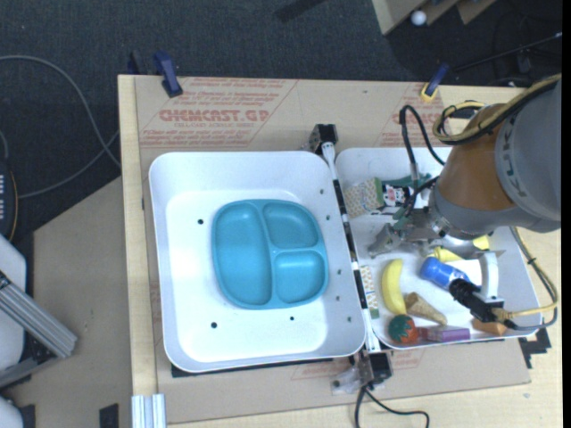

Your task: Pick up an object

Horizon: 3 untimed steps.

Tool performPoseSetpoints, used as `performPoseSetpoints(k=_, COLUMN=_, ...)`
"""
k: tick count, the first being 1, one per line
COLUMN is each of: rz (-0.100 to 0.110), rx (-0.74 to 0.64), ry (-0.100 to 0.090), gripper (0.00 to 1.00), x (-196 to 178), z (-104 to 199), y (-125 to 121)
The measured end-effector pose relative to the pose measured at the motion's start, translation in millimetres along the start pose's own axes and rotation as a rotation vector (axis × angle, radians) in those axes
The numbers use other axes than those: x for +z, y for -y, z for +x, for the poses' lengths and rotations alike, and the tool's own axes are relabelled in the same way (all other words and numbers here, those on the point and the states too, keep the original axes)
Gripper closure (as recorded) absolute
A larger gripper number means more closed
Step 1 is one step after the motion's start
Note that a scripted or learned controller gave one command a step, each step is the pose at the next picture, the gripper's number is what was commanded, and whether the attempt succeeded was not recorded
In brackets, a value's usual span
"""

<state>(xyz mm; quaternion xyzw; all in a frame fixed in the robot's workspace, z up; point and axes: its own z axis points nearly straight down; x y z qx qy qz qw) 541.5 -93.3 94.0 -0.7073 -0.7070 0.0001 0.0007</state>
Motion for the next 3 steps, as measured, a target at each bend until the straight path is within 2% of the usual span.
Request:
performPoseSetpoints(k=1, rz=0.001, rx=0.0, ry=0.0, gripper=0.0, x=10, z=-3, y=39)
performPoseSetpoints(k=2, rz=-0.001, rx=0.0, ry=0.0, gripper=1.0, x=0, z=-3, y=39)
performPoseSetpoints(k=3, rz=-0.002, rx=-0.002, ry=0.0, gripper=1.0, x=-90, z=84, y=17)
